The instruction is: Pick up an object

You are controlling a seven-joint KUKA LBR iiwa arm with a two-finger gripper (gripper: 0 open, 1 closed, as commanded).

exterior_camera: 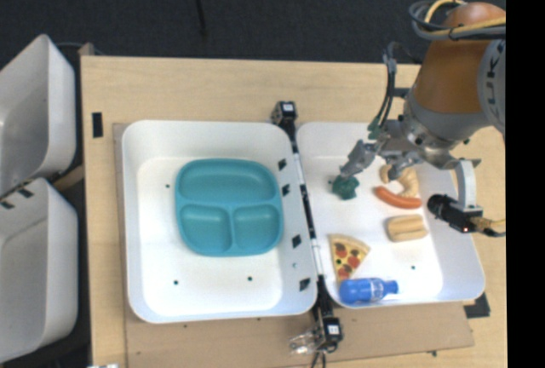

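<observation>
Presently the tool [364,155] is lowered into the right white bin [451,273], just above the small dark-green plastic lump [344,186], presumably targeted; grip state cannot be told.

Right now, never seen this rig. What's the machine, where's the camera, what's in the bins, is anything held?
One camera sits above the bench and looks down at a slant. The grey machine with the orange band is a robot arm reaching in from the right; its hand hangs over the right bin.

The left bin contains a teal divided plate.

The right bin contains a small dark green toy just below the hand, a toy sausage, a tan bread roll, a toy pizza slice and a blue bottle lying on its side.

Whether the hand is touching or gripping the green toy is too unclear to tell; nothing is plainly lifted.
</observation>
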